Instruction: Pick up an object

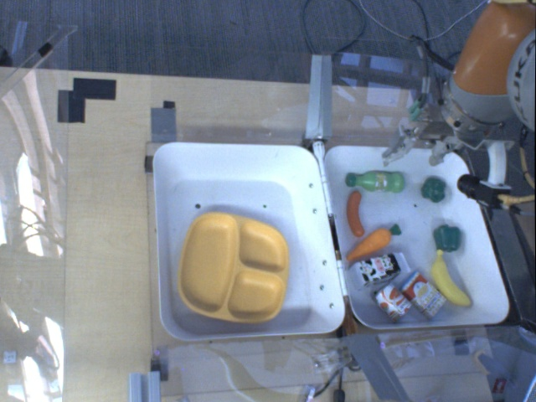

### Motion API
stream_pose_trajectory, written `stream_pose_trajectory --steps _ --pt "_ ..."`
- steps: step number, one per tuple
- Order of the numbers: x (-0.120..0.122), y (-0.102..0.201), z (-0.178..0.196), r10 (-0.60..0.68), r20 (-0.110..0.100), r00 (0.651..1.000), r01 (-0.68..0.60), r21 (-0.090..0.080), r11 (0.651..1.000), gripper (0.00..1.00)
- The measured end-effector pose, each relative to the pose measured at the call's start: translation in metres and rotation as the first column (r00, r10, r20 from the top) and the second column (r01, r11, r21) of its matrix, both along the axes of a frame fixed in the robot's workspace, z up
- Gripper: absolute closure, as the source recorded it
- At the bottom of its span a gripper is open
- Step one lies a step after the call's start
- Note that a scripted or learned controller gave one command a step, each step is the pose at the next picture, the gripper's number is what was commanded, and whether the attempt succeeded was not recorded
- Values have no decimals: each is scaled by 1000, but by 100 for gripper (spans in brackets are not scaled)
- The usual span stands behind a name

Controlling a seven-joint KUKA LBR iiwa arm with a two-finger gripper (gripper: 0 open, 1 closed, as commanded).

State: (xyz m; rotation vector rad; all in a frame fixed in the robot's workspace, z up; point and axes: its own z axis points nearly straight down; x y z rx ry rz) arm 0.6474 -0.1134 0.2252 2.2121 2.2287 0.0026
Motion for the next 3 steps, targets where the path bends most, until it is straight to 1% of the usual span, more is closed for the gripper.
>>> stream_pose_trajectory --steps 1,2,3 --pt "-8 12 -123 249 -4 969 -249 0 969 0" --pt "9 -38 -142 326 -60 943 -324 38 945 0" --pt "-1 -59 -140 557 -25 830 -557 15 830 0"
